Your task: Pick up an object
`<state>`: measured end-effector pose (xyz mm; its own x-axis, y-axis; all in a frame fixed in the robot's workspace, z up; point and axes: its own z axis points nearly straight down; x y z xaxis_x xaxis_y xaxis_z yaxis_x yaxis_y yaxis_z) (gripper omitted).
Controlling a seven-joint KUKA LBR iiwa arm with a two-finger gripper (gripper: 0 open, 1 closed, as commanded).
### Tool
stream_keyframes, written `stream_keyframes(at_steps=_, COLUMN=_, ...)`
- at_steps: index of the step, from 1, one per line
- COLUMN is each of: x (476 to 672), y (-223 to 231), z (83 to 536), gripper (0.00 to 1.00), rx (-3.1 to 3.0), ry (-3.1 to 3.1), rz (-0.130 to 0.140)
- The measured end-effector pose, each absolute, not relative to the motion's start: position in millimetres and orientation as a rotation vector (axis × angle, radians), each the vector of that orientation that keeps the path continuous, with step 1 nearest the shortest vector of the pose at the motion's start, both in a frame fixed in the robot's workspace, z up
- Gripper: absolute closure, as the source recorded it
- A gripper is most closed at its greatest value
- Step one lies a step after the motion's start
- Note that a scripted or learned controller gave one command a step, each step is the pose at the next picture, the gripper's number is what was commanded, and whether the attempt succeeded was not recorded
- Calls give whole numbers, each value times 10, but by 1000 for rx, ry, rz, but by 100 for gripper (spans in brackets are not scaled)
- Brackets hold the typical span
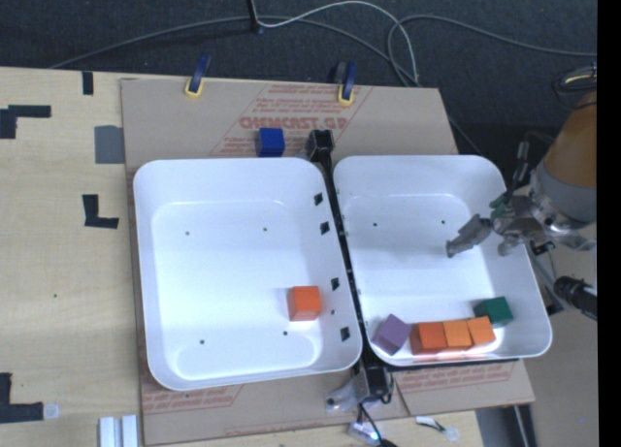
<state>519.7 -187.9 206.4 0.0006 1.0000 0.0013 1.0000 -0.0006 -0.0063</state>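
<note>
A: Where is the grey two-finger gripper (473,235)?

B: Over the right white plastic bin (417,183), near its right wall. I can't tell how it is set; nothing is visibly in it.

A: And what's in that bin?

B: Along the near edge: a purple block (391,334), three orange cubes in a row (453,335), touching, and a dark green block (496,311) at the near right corner.

A: The left white bin (194,183)?

B: One orange cube (305,303), near its near right corner. A blue cube (271,141) sits on the brown cardboard sheet (388,115) behind it.

Grey arm (568,198) with orange band, dark metal jaws, black cable beside wrist.
</note>
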Motion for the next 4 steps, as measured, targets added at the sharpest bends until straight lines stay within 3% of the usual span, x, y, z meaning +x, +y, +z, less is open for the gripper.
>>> stream_keyframes(at_steps=1, x=5211, y=-1878, z=2091, gripper=0, rx=-2221, ry=-2222, rz=0)
stream_keyframes(at_steps=4, x=5068, y=-1944, z=880, gripper=0, rx=-2220, ry=-2222, rz=1)
